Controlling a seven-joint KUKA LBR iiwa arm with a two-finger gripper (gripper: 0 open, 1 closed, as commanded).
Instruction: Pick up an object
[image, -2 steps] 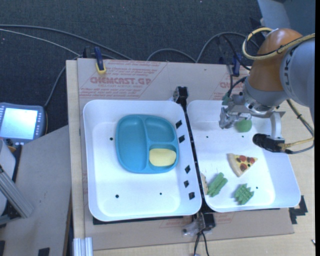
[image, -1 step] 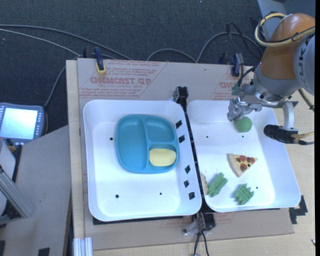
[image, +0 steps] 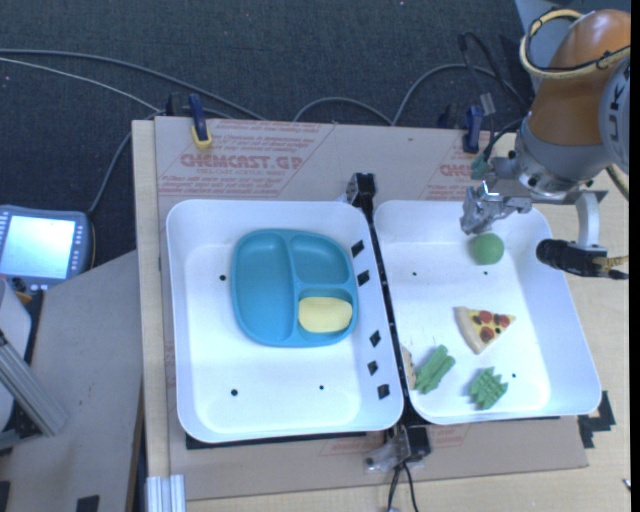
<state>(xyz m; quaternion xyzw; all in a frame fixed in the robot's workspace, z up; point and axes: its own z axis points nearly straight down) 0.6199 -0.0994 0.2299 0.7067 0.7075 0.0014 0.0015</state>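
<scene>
One green ball (image: 488, 248) in right bin (image: 560, 330), toward 12 o'clock of its floor, near far wall. Gripper (image: 482, 218) directly above ball at its 11 o'clock, fingertips just over or touching top of ball; cannot tell which. Not possible to tell how the claw stands, wide or narrow; ball not seen between fingers. Grey arm with orange band (image: 585, 60) entering from 2 o'clock.

Elsewhere in right bin: pizza slice toy (image: 483, 326) near centre, at 6 o'clock from ball, well apart from it. Two green leafy pieces toward 6 o'clock edge, one (image: 434, 369) at 7 o'clock of slice, other (image: 487, 387) at 6 o'clock of slice.

Left bin (image: 200, 330) at 9 o'clock of right bin, walls touching along divider. Holds blue compartment tray (image: 265, 290); yellow rounded object (image: 325, 314) in tray's 5 o'clock compartment.

Both bins on cardboard sheet (image: 250, 150) with red print, clamped at 12 o'clock edge.
</scene>
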